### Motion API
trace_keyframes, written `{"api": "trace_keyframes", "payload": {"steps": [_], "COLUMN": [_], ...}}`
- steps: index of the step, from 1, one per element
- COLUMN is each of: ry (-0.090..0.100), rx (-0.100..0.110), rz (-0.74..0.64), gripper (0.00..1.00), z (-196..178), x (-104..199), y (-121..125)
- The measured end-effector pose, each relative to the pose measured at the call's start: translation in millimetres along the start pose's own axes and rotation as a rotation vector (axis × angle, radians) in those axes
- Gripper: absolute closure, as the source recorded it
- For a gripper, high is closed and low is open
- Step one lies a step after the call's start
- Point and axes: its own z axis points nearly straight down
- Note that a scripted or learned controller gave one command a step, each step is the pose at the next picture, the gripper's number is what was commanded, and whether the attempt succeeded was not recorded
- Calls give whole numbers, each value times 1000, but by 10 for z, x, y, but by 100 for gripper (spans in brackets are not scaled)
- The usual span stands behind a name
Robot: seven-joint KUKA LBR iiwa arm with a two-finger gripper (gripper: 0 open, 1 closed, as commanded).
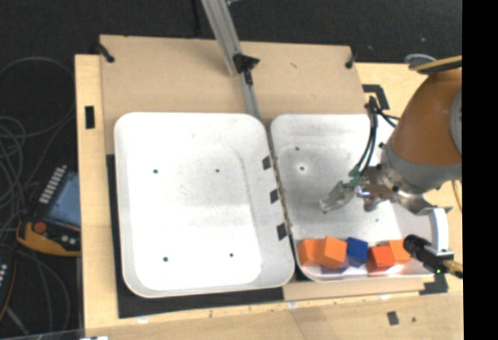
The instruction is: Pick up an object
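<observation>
Several small blocks line the near wall of the right bin (311, 144): an orange block (323, 251), a blue block (357, 250) and an orange-red block (381, 256), with a bit of purple showing under the orange one. My gripper (354, 198) hangs over the middle of this bin, above and apart from the blocks. Its two fingers (335, 198) are spread open with bare bin floor between them. The grey arm with its orange band (428, 120) reaches in from the right and covers the bin's right side.
The left bin (194, 198) lies beside the right one, a row of black clips (276, 194) between them. A slanted metal rail (222, 19) rises from the bench's back. Cables and a hand-held controller (54, 210) lie off the bench at left.
</observation>
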Motion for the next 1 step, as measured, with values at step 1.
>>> {"api": "trace_keyframes", "payload": {"steps": [1], "ry": [-2], "rx": [-6], "rz": [-1], "gripper": [0], "z": [-59], "x": [376], "y": [-201]}}
